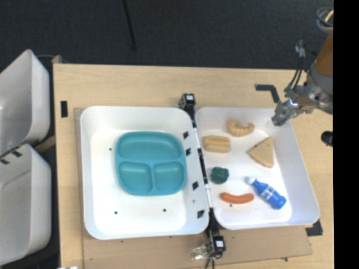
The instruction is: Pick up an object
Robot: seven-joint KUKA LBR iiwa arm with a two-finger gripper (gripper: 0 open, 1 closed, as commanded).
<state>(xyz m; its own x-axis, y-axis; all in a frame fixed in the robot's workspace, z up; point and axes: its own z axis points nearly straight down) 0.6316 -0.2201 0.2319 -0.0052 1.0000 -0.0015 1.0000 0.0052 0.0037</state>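
Observation:
The right bin holds several small items: a curved tan pastry, a tan bread roll, a tan wedge, a dark green lump, an orange-red sausage and a blue bottle with a white cap. My gripper hangs over the bin's far right corner, up and to the right of the pastry and apart from every item. Nothing is visibly held in it.
A teal divided plate lies in the left bin. A black bracket sits on the bench just behind the right bin. White containers stand off the bench's left side.

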